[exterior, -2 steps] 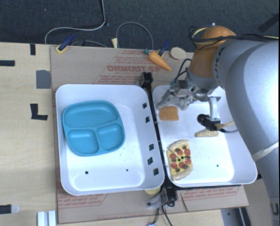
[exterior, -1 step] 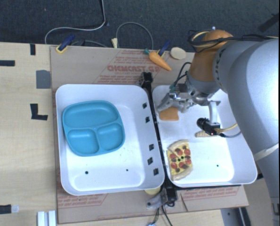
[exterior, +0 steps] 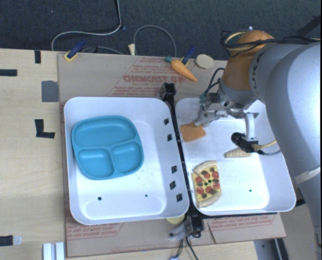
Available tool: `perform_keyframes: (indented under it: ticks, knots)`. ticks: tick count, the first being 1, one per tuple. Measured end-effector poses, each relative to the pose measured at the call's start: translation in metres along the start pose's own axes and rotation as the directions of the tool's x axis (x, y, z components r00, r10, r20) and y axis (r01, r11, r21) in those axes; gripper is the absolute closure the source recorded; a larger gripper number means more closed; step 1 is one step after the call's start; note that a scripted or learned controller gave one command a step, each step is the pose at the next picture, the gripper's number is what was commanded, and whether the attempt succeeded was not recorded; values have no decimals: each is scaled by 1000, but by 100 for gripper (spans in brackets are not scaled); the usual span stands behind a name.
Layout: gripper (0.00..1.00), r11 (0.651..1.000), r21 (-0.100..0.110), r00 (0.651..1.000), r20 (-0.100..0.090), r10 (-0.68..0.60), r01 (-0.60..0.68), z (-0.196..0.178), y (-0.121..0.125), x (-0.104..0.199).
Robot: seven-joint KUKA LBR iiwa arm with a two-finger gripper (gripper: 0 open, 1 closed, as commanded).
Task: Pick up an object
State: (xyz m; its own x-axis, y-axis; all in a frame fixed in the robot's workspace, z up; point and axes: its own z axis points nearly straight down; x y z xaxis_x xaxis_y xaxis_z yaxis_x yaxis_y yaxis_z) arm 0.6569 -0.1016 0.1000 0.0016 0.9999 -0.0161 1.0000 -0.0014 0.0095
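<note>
Where red lettering runs across the brown cardboard sheet (exterior: 144, 75), it is too faint to read. Left white bin (exterior: 74, 199): sky-blue three-compartment plastic tray (exterior: 106, 147). Right white bin (exterior: 280, 196): orange bread-like wedge (exterior: 192, 132), pizza slice (exterior: 207, 183), pale cone (exterior: 237, 154). Gripper (exterior: 208, 114) just above wedge; grip cannot be made out.

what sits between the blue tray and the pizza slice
In the camera view, the blue tray lies in the left bin and the pizza slice in the right; between them run bare white floor and the bins' adjoining rims with black clips.
</note>
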Motion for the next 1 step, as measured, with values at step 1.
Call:
perform_keyframes:
  ticks: [1]
  knots:
    - [0,1000,6,1000,-6,-2,2,3,-1,4]
